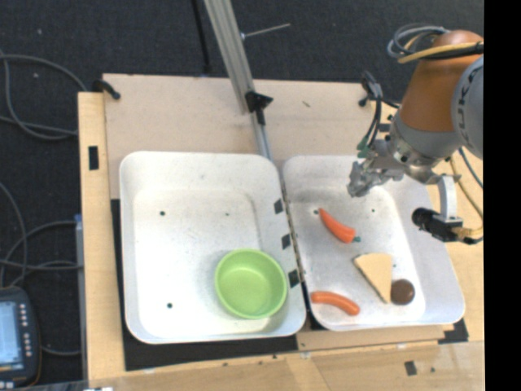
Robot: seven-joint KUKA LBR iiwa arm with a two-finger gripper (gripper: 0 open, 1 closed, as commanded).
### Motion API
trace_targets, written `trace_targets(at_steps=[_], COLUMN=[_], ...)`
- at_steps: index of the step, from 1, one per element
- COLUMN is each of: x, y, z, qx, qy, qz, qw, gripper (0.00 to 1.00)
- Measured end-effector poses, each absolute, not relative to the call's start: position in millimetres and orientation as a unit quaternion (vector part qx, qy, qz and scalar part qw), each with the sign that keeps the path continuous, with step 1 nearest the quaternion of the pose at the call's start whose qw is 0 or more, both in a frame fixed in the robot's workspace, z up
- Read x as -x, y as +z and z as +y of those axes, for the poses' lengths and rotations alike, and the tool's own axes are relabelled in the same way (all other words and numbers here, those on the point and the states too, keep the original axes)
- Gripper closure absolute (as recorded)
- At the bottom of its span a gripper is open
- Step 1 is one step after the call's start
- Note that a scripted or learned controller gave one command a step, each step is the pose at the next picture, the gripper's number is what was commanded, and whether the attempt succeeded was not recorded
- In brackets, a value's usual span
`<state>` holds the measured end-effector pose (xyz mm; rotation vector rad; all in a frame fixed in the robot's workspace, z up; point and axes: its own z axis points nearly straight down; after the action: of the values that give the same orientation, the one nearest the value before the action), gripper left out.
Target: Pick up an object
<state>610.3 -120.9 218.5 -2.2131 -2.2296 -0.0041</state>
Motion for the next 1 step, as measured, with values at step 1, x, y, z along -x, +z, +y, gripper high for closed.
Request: trace_targets(at_steps=[1], x=[-605.6], y=[213.9], z=[-65.5], qx=[0.705], qy=[-0.0004], qz=[-0.71], qw=[0.0], gripper=[1.0])
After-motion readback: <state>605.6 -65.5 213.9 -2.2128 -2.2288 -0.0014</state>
